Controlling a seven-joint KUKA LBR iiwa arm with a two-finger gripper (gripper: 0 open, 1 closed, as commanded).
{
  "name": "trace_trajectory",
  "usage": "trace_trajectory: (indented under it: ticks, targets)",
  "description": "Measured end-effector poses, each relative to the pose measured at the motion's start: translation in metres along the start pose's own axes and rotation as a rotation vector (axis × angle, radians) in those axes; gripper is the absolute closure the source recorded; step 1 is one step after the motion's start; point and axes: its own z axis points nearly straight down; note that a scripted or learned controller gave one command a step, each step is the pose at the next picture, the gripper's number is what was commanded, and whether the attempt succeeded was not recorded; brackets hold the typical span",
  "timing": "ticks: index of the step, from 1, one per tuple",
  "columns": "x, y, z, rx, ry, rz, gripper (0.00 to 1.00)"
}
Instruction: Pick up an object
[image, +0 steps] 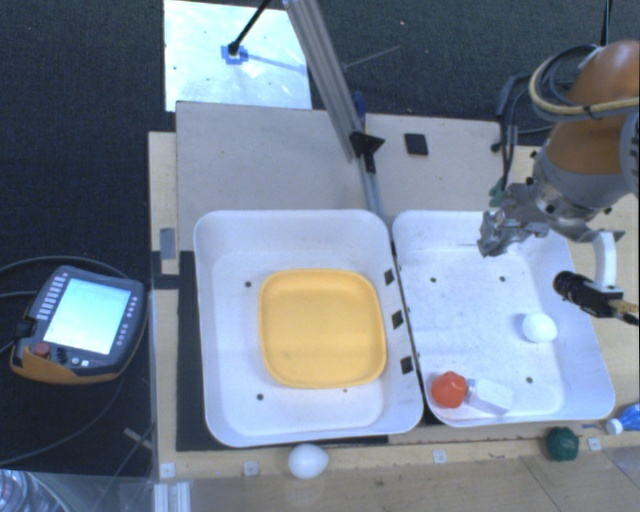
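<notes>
The grey arm with the orange band enters from the right, and its two-finger gripper (497, 240) hangs above the far edge of the right-hand shallow white bin (430, 240). The spread of the jaws cannot be told at this slant, and nothing is seen between them.

Candidate objects, located relative to the jaws:

1. Small white egg-shaped ball (538, 327). It lies in the same bin, nearer the camera and slightly to the right of the jaws, apart from the other objects. Judged light, rigid and smooth. The rounded surface is likely to roll or squirt out under an off-centre pinch. Take hold across the widest part, with the jaws centred.

2. Orange-red round cap (449, 389) touching a clear, whitish plastic piece (488, 397). Both lie at the near edge of the same bin, well apart from the jaws. Whether they form one object cannot be told. The clear part is judged light and slippery, and the close bin wall leaves little finger clearance.

3. Yellow square plastic plate (322, 326). It lies flat in the left-hand white bin (215, 300), well to the left of the jaws. Judged stiff but too broad and too flat for a top pinch.

A second white egg-shaped object (308, 461) and a dark green ball (561, 443) rest on the desk (470, 480) outside the bins.

Recommendation: the white ball is the nearest, least obstructed target.
</notes>
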Motion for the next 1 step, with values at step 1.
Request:
trace_trajectory:
  ticks: [1]
  targets:
    - [0.0603,-0.0041,0.0114,0.005,0.001,-0.005,1.00]
